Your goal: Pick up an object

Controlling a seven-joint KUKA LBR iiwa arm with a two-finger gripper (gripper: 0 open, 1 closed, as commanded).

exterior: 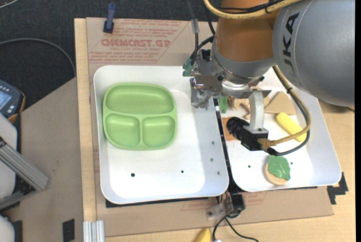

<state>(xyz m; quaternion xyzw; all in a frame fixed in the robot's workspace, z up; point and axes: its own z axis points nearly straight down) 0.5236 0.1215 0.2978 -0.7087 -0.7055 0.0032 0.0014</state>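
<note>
— So what is the biggest thing you can see?
— The big grey robot arm with the orange band (256,12). It reaches in from the right and hangs over the line where the two bins meet.
— And the bins?
— The left white shallow bin (163,179) holds a light green plastic plate with three sections (139,115), at its far left part. The right white shallow bin (316,170) holds small things: a yellow banana-shaped piece (286,121) on the right, and a round tan disc with a green leaf on top (278,169) near the front.
— Is the gripper (210,97) holding anything?
— I cannot tell. It sits at the bins' middle edge.
</note>
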